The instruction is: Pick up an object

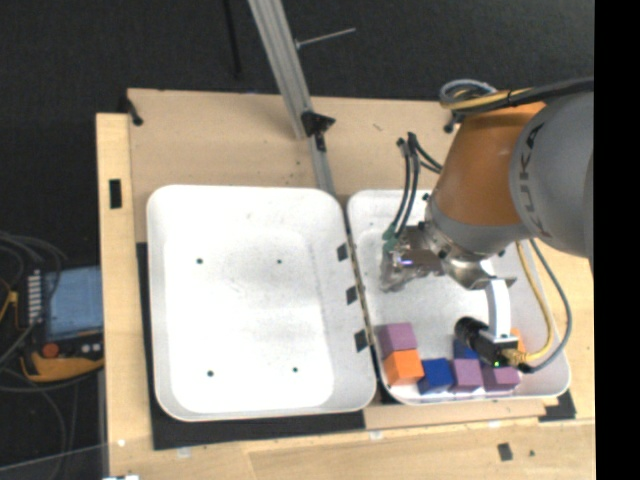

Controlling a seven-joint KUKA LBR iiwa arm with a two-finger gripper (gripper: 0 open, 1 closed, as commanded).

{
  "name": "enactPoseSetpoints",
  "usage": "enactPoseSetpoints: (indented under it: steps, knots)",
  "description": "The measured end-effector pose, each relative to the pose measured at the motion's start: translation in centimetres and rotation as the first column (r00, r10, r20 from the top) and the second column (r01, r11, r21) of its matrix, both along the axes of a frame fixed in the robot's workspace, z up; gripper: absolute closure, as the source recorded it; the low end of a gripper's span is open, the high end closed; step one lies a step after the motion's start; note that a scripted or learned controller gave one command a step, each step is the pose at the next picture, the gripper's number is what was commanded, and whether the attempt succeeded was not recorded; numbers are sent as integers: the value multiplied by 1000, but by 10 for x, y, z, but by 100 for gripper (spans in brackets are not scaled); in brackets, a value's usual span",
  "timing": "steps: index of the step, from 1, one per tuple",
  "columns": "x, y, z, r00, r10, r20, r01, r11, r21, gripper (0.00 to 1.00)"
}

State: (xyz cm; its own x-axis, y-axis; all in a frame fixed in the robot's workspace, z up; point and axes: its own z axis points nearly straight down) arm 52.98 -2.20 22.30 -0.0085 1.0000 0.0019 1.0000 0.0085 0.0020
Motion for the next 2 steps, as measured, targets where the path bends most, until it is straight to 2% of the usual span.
enactPoseSetpoints:
  steps: [2]
  knots:
    - [-18,107,-6,1000,0,-4,0,1000,1,100]
